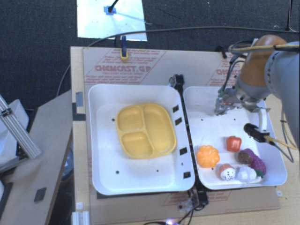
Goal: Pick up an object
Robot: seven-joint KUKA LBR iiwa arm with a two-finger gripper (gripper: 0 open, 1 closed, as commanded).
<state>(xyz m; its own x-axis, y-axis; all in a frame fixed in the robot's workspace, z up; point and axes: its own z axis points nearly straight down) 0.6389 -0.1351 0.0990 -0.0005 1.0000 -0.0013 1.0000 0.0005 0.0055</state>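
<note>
Nearest the camera, along the front edge of the right bin (276,175), lies a cluster of toy foods: an orange pumpkin (207,156), a small pale piece with dots (227,173), a whitish lump (245,174), purple grapes (253,160) and, just behind them, a red pepper (234,143). They sit close together, some touching, with the pumpkin beside the divider between the bins. The left bin (101,125) holds a yellow tray (146,130) with three compartments, lying flat near its middle. The gripper (224,106) hangs low over the back part of the right bin, above bare white floor and well apart from the toys; the arm (276,67) reaches in from the right, its orange band above the wrist. At this size I cannot tell how far the pincer is spread, and nothing can be seen between its tips, so I judge it to be carrying nothing. A black cable fitting (255,132) hangs between the wrist and the pepper. The step in hand looks like the approach, with no object yet chosen or touched. The next move calls for travel toward the front of the bin, then a descent centred on one piece; the pepper or pumpkin, standing a little clear of the rest, seem the easier picks, since the crowded grapes and pale pieces could be knocked aside.
</note>
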